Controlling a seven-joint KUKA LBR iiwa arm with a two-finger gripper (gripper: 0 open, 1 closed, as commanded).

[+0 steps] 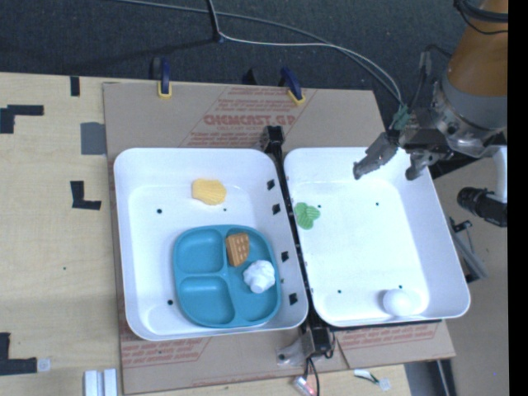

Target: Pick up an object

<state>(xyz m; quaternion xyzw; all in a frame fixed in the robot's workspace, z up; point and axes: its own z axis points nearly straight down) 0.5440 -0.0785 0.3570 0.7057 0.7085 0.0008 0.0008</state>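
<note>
Hanging over the far edge of the right bin [429, 221], the claw [390, 163] is seen with its two dark fingers spread apart, and nothing is held between them. Both fingers are pointed down toward the bin floor. An orange band [487, 48] is seen higher up on the grey arm.

Three loose things are seen in the bins. A small green toy [307, 215] is laid by the left wall of the right bin, low and to the left of the claw, and well apart from it. It is a round clump, so no long side can be told. A white ball [402, 301] is set near the front edge of the same bin, far below the claw. A yellow lump [209, 191] is laid in the left bin [136, 221], with its long side running left to right.

A blue tray [198, 291] with three parts is set in the left bin. A brown waffle piece [238, 248] and a white crumpled lump [259, 276] are laid on its right part.
</note>
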